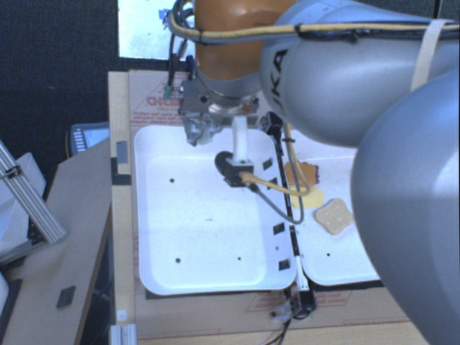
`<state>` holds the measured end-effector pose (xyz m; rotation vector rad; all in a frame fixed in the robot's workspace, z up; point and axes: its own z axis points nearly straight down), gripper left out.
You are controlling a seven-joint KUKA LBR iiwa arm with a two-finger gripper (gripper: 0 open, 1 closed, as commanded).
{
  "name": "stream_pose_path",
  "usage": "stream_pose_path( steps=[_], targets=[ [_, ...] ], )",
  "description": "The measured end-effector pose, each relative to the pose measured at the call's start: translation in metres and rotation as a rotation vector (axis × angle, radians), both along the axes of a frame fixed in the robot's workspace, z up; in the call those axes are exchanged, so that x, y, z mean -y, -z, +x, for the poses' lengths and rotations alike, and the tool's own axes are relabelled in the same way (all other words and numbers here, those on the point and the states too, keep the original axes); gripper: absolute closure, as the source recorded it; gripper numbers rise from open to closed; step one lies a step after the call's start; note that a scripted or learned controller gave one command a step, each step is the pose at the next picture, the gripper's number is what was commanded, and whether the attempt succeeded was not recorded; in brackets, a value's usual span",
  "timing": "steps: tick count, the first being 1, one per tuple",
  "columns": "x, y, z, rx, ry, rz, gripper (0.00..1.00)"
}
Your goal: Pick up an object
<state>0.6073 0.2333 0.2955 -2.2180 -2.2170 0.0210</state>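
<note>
Gripper [200, 129], closure unreadable, at twelve o'clock of shallow white bin [194, 236]; advisable: shift toward three o'clock, centre over beige toast-shaped piece [333, 216].

- The bench [201, 325] has a pale brown top, visible along the near edge in front of the bins.
- A cardboard sheet [154, 103] with red print lies flat on the bench and extends under both bins.
- The left bin [201, 228], shallow and white, rests on the cardboard sheet.
- The right bin [338, 264], also white, rests on it just beside the left bin.
</note>
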Motion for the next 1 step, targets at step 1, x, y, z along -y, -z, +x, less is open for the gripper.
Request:
stream_pose_path(
  steps=[1],
  targets=[
    [-0.0015, 0.0069, -0.0631, 0.009, -0.005, 0.006, 1.0]
  ],
)
